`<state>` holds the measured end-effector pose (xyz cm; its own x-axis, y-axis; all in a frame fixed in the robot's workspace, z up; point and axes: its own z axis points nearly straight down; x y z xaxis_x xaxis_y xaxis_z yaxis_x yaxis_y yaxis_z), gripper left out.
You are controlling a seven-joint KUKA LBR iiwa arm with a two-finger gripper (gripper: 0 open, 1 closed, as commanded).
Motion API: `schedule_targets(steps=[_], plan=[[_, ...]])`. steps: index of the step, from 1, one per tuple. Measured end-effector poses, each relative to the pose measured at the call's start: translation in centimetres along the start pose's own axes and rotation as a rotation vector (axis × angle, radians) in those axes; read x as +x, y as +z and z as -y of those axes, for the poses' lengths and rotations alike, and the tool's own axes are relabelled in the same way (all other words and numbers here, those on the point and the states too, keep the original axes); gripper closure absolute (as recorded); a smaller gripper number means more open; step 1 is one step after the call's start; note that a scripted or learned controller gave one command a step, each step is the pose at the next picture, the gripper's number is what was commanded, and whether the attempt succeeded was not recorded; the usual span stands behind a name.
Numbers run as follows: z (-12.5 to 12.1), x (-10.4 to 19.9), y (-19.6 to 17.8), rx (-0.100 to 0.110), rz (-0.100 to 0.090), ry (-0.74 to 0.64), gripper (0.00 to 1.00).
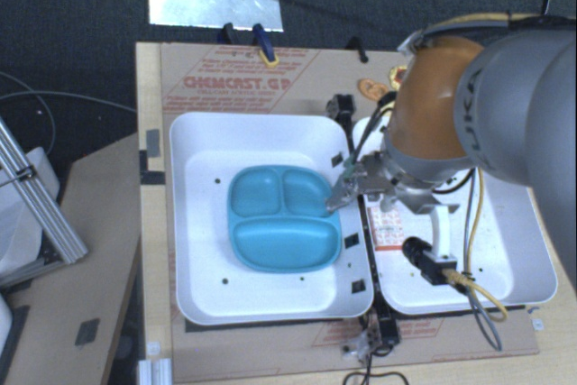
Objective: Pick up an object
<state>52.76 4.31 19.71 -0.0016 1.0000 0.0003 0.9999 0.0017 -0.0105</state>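
Camera view, blue divided plate in left bin, fingers at its right rim, grip unclear.

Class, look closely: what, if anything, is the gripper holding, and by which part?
It cannot be told. The gripper sits at the right rim of the blue divided plate, but no hold is visible.

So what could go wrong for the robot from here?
The blue divided plate lies flat on the floor of the left bin, so there is little edge to catch; a grab could slip off it. The gripper sits right at the plate's right rim, near the wall between the bins, so a push might wedge the plate against that wall. The yellow cable trailing in the right bin might snag as the arm moves.
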Motion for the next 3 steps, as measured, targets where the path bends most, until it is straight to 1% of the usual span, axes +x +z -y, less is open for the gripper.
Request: schedule_targets(steps=[1, 2, 3], plan=[[1.3, 0.7, -22.7, -0.032, -0.003, -0.004, 0.00], [4.4, 2.5, -22.1, -0.014, -0.001, -0.005, 0.00], [4.2, 2.4, -23.2, -0.018, 0.000, -0.010, 1.00]])
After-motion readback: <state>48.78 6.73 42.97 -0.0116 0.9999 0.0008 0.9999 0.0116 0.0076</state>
